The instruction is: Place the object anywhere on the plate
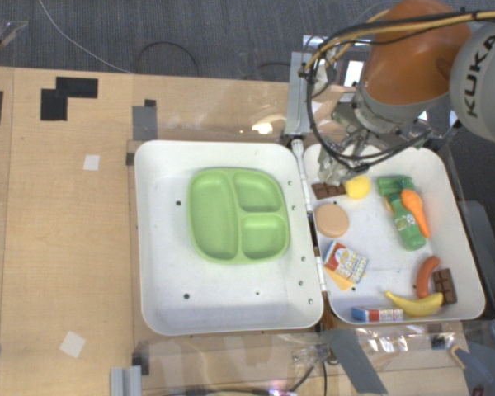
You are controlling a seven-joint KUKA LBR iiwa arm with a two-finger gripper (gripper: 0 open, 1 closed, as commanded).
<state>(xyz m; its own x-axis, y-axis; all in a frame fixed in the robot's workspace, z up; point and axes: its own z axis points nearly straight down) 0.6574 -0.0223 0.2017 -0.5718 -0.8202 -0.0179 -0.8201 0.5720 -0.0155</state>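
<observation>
Gripper (340, 165) at right bin (458, 221) top-left corner, opening unclear; green plate (235, 214) centred, margins open.

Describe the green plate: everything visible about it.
The plate is a light green tray with rounded corners, looking like smooth plastic. Raised ridges split it into three compartments: one long one down its left side and two smaller ones stacked on the right. It lies flat, right side up, near the middle of the left bin, turned slightly off the bin's edges. Nothing lies on it and nothing touches it but the bin floor. The food items all sit in the right bin, apart from it.
</observation>
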